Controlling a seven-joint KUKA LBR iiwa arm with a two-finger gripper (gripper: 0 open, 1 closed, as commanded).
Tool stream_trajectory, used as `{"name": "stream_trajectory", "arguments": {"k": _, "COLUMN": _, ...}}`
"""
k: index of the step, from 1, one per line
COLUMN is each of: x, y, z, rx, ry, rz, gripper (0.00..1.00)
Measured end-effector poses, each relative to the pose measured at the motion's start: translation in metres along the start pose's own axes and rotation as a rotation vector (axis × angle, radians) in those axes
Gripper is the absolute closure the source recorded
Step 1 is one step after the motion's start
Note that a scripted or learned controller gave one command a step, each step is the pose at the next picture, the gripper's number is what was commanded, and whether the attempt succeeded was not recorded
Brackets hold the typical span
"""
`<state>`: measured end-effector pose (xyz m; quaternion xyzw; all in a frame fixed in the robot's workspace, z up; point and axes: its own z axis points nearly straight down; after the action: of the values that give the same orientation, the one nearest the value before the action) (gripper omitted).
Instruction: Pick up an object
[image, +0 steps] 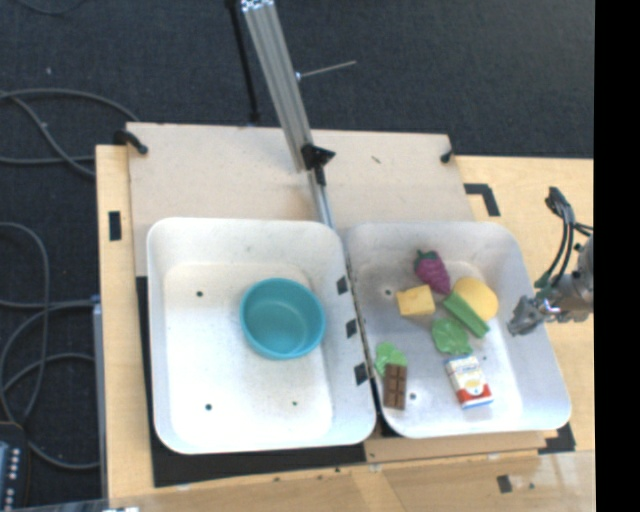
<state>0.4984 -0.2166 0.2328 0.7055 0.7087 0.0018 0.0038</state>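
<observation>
The end effector (527, 314), whose state cannot be told, is poised at the right bin's (545, 380) rim, apparently for reaching the toys.

All the candidates for picking are lying in the right bin (520, 262), except one. A purple grape cluster (431, 268) is sitting toward the bin's far wall. Just in front of it a yellow cheese wedge (415, 301) is lying flat, and beside that a yellow lemon (477, 296) is resting, with a green stick-shaped piece (465, 315) leaning across its near side. A flat green leafy piece (451, 337) is lying just nearer than that. A small red-and-white carton (468, 381) is lying on its side toward the bin's near wall. By the bin's left wall a brown chocolate bar (395, 386) is lying lengthwise, touching a small green piece (390, 356). A teal bowl (283, 317) is sitting upright, left of the right bin.
</observation>
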Motion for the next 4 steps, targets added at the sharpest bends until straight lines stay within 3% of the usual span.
{"name": "stream_trajectory", "arguments": {"k": 1, "x": -0.001, "y": 0.002, "z": -0.013, "rx": 0.003, "ry": 0.002, "rz": -0.001, "gripper": 1.00}}
{"name": "stream_trajectory", "arguments": {"k": 3, "x": 0.113, "y": 0.014, "z": -0.015, "rx": 0.006, "ry": 0.003, "rz": -0.003, "gripper": 1.00}}
{"name": "stream_trajectory", "arguments": {"k": 4, "x": 0.160, "y": 0.035, "z": -0.017, "rx": 0.006, "ry": 0.004, "rz": -0.004, "gripper": 1.00}}
